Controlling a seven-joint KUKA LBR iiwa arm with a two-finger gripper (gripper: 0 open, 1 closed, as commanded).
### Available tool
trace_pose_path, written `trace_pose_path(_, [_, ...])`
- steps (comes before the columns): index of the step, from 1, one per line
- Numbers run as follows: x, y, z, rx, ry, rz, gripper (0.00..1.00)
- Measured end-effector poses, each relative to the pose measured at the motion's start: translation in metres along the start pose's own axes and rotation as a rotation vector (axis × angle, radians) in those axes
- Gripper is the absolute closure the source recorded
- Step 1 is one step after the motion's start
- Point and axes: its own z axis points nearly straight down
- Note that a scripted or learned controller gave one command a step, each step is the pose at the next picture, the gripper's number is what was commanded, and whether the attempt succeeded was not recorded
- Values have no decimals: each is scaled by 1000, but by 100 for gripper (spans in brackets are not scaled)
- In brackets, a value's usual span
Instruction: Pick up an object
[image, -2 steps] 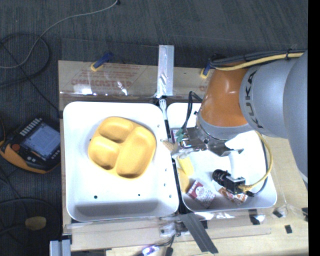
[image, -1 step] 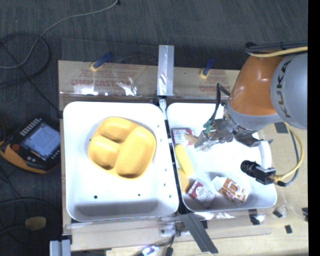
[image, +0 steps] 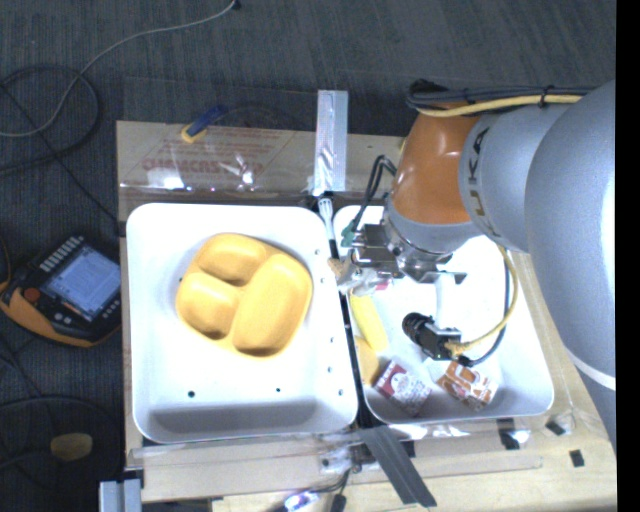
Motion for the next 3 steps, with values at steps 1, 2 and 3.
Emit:
trace_pose_path(1, [-51, 41, -20, -2, -2, -30, 100])
trace_pose_path(2, [-25, -5, -23, -2, -4, -63, 100])
trace_pose_path(3, [-62, 28, -16, -2, -5, -61, 100])
